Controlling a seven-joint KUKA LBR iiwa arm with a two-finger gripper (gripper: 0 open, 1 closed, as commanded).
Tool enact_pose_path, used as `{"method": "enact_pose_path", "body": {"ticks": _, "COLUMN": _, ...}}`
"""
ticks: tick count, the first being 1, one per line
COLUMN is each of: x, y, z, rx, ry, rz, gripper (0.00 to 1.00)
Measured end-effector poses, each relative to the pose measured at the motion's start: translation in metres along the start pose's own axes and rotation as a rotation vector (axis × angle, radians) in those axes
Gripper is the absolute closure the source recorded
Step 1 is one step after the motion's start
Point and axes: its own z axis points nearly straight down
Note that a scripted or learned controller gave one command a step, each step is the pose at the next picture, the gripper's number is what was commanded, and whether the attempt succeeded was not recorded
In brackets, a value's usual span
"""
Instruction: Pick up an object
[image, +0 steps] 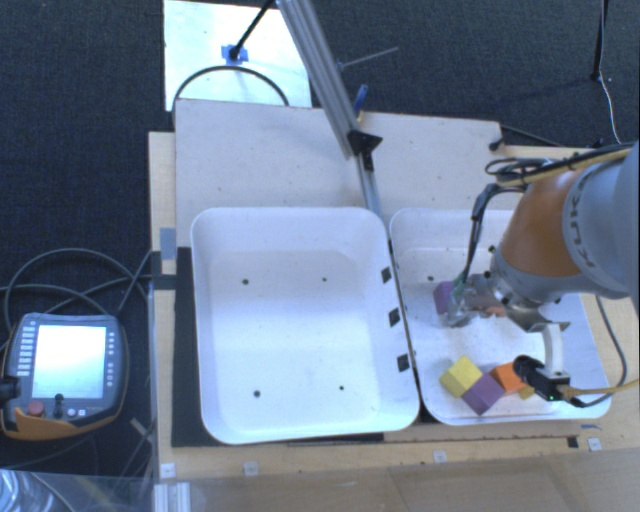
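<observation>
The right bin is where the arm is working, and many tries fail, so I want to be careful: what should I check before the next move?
1. Tool inside right bin: ok.
2. Tool next to purple block: ok.
3. Block between the tool's tips: cannot tell.
4. Yellow block, second purple block and orange block apart from the tool: ok.
5. Block lifted off bin floor: cannot tell.

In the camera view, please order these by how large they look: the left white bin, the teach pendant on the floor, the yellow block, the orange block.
1. left white bin
2. teach pendant
3. yellow block
4. orange block, though the arm partly hides it, so its rank below the yellow one is unsure.
</observation>
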Motion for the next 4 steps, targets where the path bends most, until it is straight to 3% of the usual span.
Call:
{"method": "enact_pose_path", "body": {"ticks": 3, "x": -0.009, "y": 0.003, "z": -0.15, "rx": -0.005, "ry": -0.002, "rz": -0.001, "gripper": 1.0}}
{"method": "enact_pose_path", "body": {"ticks": 4, "x": 0.045, "y": 0.022, "z": -0.155, "rx": -0.001, "ry": 0.002, "rz": -0.007, "gripper": 1.0}}
